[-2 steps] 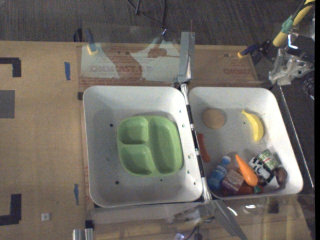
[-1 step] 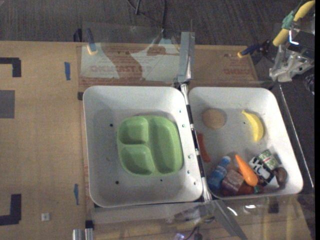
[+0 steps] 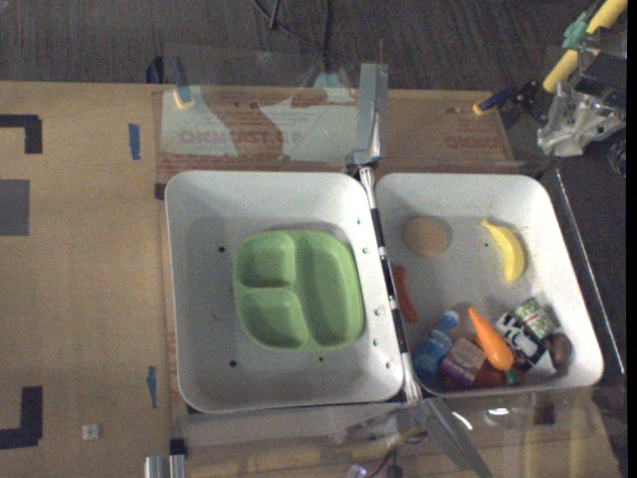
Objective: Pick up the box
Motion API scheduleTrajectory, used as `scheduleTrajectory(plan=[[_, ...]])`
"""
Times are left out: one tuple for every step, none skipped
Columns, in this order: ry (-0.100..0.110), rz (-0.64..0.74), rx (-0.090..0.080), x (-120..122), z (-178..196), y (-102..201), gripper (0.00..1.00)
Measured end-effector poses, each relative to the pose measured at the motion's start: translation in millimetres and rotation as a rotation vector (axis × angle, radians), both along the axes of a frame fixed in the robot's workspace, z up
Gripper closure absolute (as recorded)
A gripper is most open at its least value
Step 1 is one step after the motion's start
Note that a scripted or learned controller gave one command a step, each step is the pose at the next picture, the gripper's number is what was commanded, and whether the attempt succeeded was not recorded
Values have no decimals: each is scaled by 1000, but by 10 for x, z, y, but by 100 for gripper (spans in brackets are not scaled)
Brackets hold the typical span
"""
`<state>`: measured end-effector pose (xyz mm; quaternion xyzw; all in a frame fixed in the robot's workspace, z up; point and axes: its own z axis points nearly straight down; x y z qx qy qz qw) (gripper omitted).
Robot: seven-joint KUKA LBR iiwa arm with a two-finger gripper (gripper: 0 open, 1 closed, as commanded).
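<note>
A small purple box (image 3: 464,358) lies in the near corner of the right bin (image 3: 557,222), packed into a cluster of objects. A blue bottle (image 3: 436,345) touches its left side and an orange carrot (image 3: 490,339) lies along its right. Just right of the carrot lies a black, white and green carton (image 3: 528,327), tilted, with a brown rounded item (image 3: 559,348) beside it. Something red (image 3: 488,376) peeks out under the carrot.
The right bin also holds a round tan bun (image 3: 426,236), a banana (image 3: 507,249) and a thin red pepper (image 3: 404,295) along its left wall. A green divided plate (image 3: 297,289) lies in the left bin (image 3: 189,267). Metal gear with yellow parts (image 3: 582,88) stands beyond the far right.
</note>
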<state>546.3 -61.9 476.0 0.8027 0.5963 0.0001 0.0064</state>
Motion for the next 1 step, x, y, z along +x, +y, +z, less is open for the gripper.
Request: scheduleTrajectory(plan=[[11, -196, 10, 42, -415, 2107, 100]])
